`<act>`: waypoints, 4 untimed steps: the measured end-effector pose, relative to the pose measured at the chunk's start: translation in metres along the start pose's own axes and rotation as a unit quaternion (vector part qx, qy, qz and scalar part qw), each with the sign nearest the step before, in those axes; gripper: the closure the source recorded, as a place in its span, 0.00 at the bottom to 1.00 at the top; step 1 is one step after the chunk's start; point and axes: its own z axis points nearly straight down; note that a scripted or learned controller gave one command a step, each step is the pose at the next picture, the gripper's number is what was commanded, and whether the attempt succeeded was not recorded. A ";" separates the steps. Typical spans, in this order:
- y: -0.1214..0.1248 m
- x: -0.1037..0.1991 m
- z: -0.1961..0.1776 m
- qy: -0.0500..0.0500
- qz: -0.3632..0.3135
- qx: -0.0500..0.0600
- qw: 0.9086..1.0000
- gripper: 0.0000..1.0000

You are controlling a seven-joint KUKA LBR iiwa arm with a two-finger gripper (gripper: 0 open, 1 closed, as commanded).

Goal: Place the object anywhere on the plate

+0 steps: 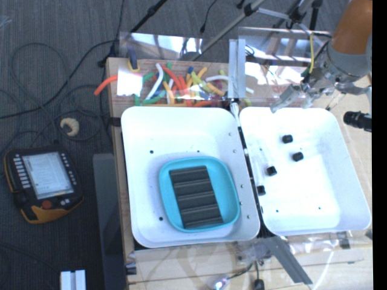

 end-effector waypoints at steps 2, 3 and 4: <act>-0.020 0.058 0.043 0.001 -0.035 0.000 0.999 1.00; -0.020 0.058 0.042 0.001 -0.035 -0.001 0.999 0.00; 0.000 0.017 0.030 -0.001 -0.097 -0.001 0.995 0.00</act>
